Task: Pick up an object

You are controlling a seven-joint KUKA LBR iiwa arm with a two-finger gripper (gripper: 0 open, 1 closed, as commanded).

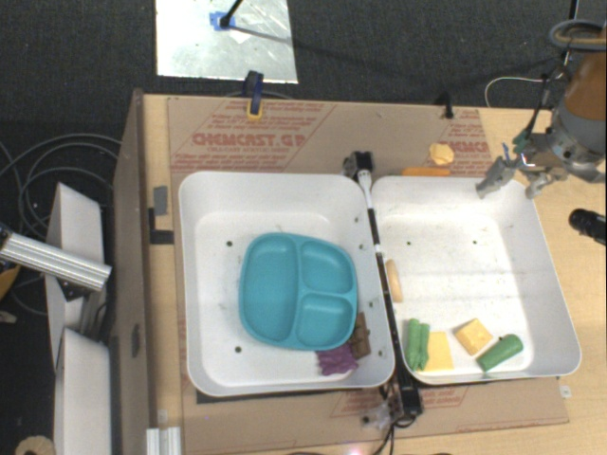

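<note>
Nearest, the right bin holds a green piece, a yellow block, a yellow slab and a green strip along its front; the left bin holds a teal divided plate with a purple scrap; farther right, the gripper hangs over the rim, fingers spread, clasping nothing
</note>
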